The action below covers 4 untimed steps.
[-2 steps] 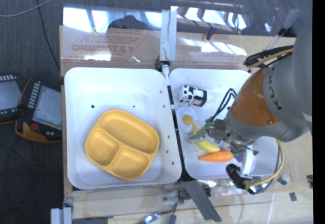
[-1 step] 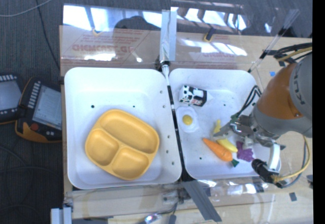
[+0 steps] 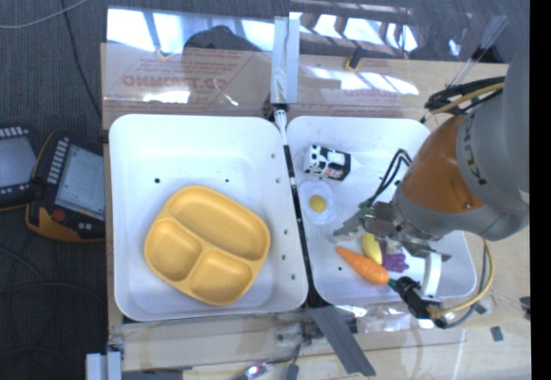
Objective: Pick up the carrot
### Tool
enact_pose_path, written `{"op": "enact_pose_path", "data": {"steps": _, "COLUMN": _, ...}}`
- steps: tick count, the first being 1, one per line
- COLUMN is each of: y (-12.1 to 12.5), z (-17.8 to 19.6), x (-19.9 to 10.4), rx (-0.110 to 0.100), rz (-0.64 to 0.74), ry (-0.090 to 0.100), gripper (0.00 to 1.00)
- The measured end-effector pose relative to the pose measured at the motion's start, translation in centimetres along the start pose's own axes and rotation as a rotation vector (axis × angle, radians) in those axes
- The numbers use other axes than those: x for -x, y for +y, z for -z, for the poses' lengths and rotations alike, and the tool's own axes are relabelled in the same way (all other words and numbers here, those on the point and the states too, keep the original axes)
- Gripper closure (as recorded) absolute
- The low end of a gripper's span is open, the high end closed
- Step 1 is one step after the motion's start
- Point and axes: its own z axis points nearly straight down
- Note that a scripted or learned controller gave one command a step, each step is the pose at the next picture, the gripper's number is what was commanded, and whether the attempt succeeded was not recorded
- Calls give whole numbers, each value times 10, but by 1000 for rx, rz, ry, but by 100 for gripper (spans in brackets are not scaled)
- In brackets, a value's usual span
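While the grey arm with its orange band (image 3: 443, 167) reached in from the right, it hung bent over the right-hand shallow white bin (image 3: 379, 133), its wrist lowered toward that bin's front half. The two-finger gripper (image 3: 376, 227) sat low over a cluster of small items there, but the wrist hid the fingers, so whether they were spread or closed could not be told.

The left-hand shallow white bin (image 3: 172, 141) held a yellow plastic tray with three compartments (image 3: 207, 243), lying slightly turned. Behind both bins lay a brown cardboard sheet (image 3: 189, 77) with reddish print on it, too faint and reversed to read. On the floor at the left rested a black and orange handheld control pendant (image 3: 65, 189) with a pale screen.

In the right bin, a small black-and-white patterned can (image 3: 326, 163) lay on its side near the divider, its markings illegible. The orange carrot (image 3: 362, 264) lay flat just below the gripper, tip pointing left. Beside it sat a small yellow piece (image 3: 371, 246), a purple piece (image 3: 395, 262) and, apart, a clear cup with a yellow centre (image 3: 318, 203).
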Motion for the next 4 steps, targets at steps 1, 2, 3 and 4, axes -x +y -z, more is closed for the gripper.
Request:
{"op": "enact_pose_path", "data": {"steps": 1, "y": 0, "z": 0, "x": -2, "rx": 1, "rz": -6, "ry": 1, "gripper": 0}}
{"op": "enact_pose_path", "data": {"steps": 2, "y": -1, "z": 0, "x": -4, "rx": 1, "rz": 74, "ry": -1, "gripper": 0}}
{"op": "enact_pose_path", "data": {"steps": 3, "y": 0, "z": 0, "x": 0, "rx": -2, "rz": 195, "ry": 4, "gripper": 0}}
{"op": "enact_pose_path", "data": {"steps": 4, "y": 1, "z": 9, "x": -1, "rx": -2, "rz": 197, "ry": 7, "gripper": 100}}
